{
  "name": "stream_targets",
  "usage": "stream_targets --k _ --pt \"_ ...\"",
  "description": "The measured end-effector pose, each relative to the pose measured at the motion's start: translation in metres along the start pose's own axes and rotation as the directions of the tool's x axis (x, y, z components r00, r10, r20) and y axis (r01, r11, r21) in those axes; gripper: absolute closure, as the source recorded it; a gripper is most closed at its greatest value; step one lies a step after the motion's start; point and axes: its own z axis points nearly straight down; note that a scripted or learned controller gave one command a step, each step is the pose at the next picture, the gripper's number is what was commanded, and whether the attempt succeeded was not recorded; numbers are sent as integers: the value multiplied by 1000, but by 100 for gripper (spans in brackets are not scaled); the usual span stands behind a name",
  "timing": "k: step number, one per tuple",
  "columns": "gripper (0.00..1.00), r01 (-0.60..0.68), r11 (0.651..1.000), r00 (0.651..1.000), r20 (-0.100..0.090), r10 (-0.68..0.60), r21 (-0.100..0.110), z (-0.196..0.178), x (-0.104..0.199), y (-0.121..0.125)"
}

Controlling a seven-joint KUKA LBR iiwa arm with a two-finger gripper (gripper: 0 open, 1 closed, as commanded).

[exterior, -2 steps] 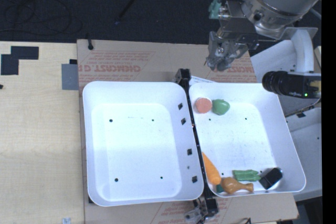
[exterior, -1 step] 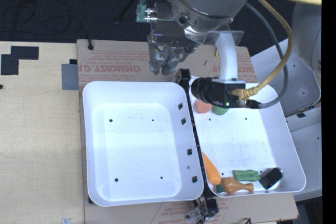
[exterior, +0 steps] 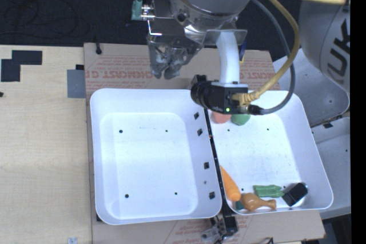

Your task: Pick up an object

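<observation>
A: Where is the gripper (exterior: 166,68)?
B: Above the bins' far edge; its fingers look closed on nothing.
A: And the carrot (exterior: 229,183)?
B: In the right bin (exterior: 286,146), near corner.

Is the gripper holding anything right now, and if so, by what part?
Nothing is held. The gripper hangs above the bins' far edge with nothing between its fingers; the carrot lies in the right bin.

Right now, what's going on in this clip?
The KUKA arm reaches in from the right, with its gripper above the far edge of the left bin, holding nothing. The objects lie in the right bin: a carrot, a green piece, a black block and a tan toy.
</observation>
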Motion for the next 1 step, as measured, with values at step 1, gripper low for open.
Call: stream_targets --k 1 --pt "100 -1 1000 1000 2 1 3 25 -3 -37"
